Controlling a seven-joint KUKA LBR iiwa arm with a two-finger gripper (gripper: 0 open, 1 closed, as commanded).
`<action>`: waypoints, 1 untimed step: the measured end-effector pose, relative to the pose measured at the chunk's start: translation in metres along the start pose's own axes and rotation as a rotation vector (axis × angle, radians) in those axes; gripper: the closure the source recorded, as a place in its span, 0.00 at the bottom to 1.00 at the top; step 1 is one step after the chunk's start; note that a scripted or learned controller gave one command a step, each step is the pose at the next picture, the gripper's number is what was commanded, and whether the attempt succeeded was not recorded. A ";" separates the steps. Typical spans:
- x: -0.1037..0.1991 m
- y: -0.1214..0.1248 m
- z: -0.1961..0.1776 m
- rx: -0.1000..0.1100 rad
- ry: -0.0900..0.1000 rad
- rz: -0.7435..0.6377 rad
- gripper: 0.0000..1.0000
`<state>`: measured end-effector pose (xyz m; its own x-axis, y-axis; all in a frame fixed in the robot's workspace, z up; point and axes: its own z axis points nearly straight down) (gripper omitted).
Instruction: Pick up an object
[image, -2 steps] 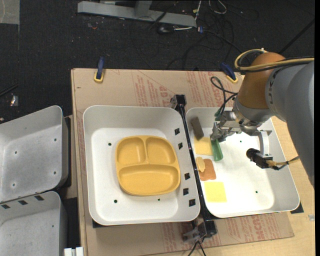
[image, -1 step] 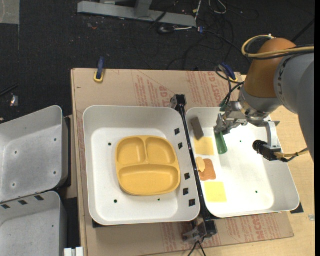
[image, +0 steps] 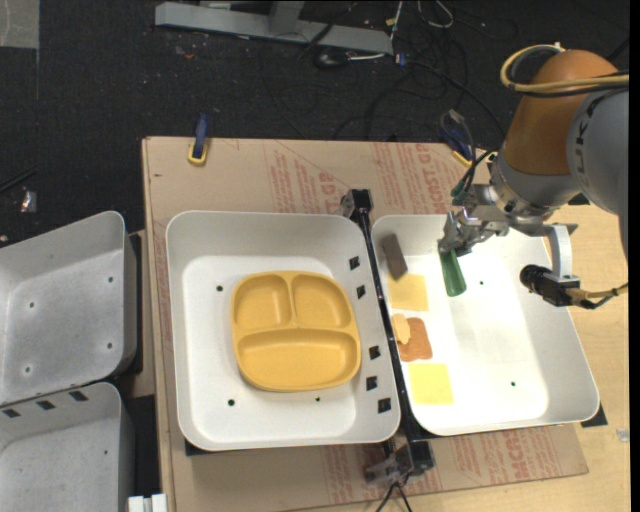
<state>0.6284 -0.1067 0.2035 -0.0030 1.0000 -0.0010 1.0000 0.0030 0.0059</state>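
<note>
My gripper (image: 458, 240) hangs over the right white bin (image: 560, 385), grip state I cannot tell | green cylindrical marker (image: 454, 272) at its 6 o'clock, touching or not unclear | yellow divided plastic plate (image: 296, 331) at 8 o'clock, left bin (image: 195, 300).

Lighting: bright, even, from overhead. Glare: strong washout across floor of right bin (image: 520, 340); milder sheen on left bin (image: 200, 300). Shadows: soft, short. Surrounding floor (image: 80, 80) dim, grainy. Focus: fairly sharp, slight softness overall.
</note>
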 end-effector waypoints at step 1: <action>0.000 0.002 -0.053 -0.001 0.000 0.000 1.00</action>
<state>0.6298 -0.1069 0.2568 -0.0031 1.0000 -0.0015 1.0000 0.0031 0.0068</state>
